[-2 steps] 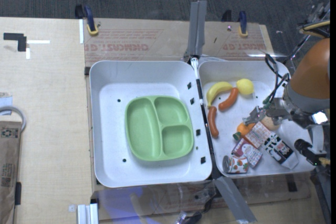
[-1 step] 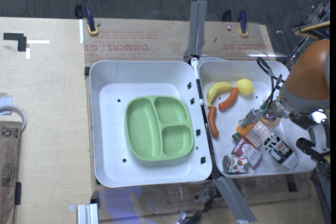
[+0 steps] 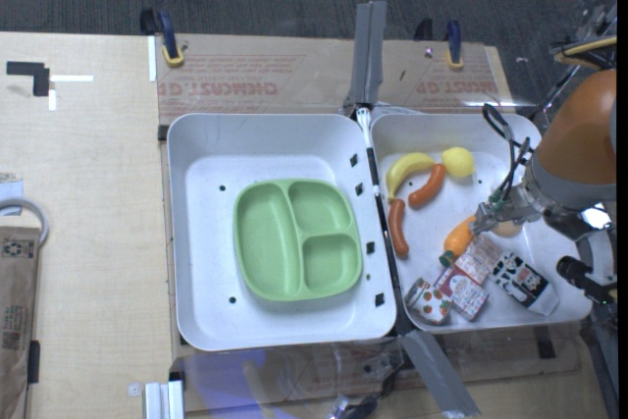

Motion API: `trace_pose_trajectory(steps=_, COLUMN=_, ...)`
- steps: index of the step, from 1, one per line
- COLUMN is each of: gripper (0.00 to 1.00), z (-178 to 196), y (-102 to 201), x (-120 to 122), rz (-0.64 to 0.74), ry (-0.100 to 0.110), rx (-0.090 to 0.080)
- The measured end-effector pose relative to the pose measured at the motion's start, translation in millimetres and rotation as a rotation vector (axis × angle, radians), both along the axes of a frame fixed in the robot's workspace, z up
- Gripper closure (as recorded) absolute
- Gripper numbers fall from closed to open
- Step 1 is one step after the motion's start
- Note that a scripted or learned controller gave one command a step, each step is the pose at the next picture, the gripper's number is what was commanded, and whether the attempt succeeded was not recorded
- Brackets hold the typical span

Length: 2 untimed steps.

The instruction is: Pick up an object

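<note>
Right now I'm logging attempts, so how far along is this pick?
Done: the gripper is low in the right bin, at the carrot. In hand: nothing visibly lifted. Left: grasp and raise it. The banana, lemon and sausages lie untouched.

Grey arm (image 3: pixel 569 174) w/ orange band, black cable, metal wrist.

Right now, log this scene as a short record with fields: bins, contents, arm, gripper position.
left bin: holds a green divided plate
right bin: holds a banana, a lemon, two sausages, a carrot and small cartons
arm: reaches in from the right over the right bin
gripper: low, just above the carrot's upper end
fingers: state cannot be told
</note>
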<state>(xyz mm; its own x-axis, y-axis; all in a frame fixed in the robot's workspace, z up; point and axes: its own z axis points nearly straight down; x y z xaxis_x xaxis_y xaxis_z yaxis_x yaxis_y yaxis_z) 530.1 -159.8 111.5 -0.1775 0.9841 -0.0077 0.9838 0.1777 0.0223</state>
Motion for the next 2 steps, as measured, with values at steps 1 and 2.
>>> trace_pose_trajectory(steps=1, gripper=1.00, z=116.6, y=-39.6, x=47.7, rz=-0.115, ry=0.024, rx=0.003)
trace_pose_trajectory(steps=2, gripper=1.00, z=104.0, y=4.1, x=122.8, rz=0.300, ry=0.023, rx=-0.002)
